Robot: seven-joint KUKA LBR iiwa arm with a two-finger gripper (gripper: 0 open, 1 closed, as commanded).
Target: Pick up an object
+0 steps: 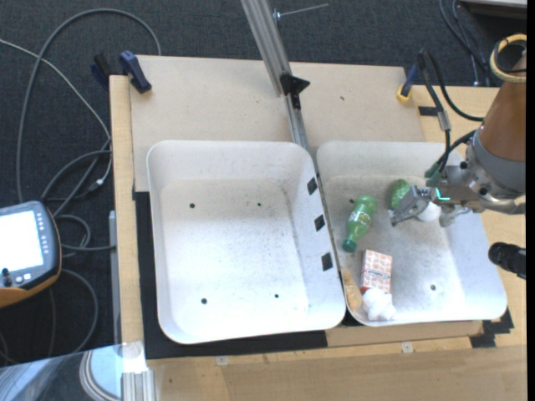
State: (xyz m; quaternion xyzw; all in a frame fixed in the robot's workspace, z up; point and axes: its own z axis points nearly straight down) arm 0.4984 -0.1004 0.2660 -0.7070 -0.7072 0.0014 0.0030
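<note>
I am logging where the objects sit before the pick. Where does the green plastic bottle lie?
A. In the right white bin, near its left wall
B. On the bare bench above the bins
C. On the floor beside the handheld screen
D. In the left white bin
A: the green plastic bottle lies inside the right white bin, close to its left wall, above the red-and-white carton.

Both white bins point(226, 161) look like smooth, matt plastic, speckled with fine dark marks. The surface point(217, 98) beneath them is pale, matt wood or board. At frame centre right, the green bottle point(359, 221) appears glossy, translucent plastic. Below it, the small red-and-white carton point(376, 271) looks like printed card.
</note>
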